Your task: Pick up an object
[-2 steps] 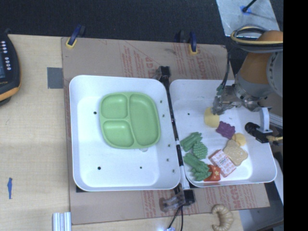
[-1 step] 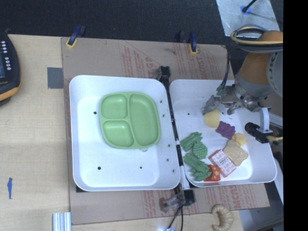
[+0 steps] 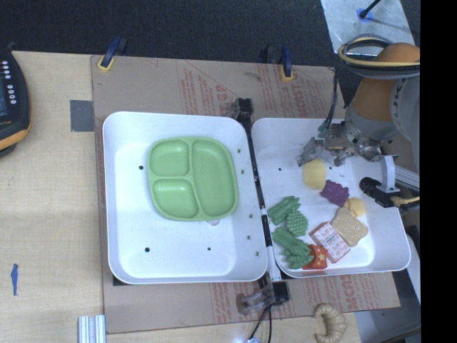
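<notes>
My gripper [image 3: 323, 153] hangs low over the far part of the right bin [image 3: 275, 138], its grey fingers spread just above a pale yellow round piece [image 3: 313, 174]. Nothing sits between the fingers. Close by lie a purple grape cluster [image 3: 334, 191], a small yellow piece [image 3: 355, 206], a tan bread slice [image 3: 348, 226] and a red and white packet [image 3: 330, 241]. Green vegetables [image 3: 289, 227] and a red piece [image 3: 316, 259] lie toward the bin's near left.
The left bin [image 3: 118, 191] holds a green divided plate [image 3: 193, 178]. A teach pendant [image 3: 11, 98] rests at the bench's left edge. Clamps [image 3: 108, 54] pin the cardboard at the back. A tan curled object [image 3: 330, 321] lies in front of the bins.
</notes>
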Tool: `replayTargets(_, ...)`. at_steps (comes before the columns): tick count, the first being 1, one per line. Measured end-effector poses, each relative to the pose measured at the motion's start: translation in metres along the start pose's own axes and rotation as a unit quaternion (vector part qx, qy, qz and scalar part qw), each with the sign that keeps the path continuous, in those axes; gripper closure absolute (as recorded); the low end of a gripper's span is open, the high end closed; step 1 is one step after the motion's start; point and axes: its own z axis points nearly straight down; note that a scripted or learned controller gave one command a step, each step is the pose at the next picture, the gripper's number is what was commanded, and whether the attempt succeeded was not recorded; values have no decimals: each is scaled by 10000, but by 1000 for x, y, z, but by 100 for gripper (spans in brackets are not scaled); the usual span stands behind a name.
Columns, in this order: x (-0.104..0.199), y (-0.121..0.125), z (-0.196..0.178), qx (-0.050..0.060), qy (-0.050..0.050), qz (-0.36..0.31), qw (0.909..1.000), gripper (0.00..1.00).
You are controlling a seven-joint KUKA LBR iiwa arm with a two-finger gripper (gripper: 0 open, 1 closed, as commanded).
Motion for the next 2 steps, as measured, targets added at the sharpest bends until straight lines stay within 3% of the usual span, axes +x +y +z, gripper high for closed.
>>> replayTargets(1,-3,-16,0,28,6,15,10000,0)
replayTargets(2,-3,-15,-11,24,2,5,10000,100)
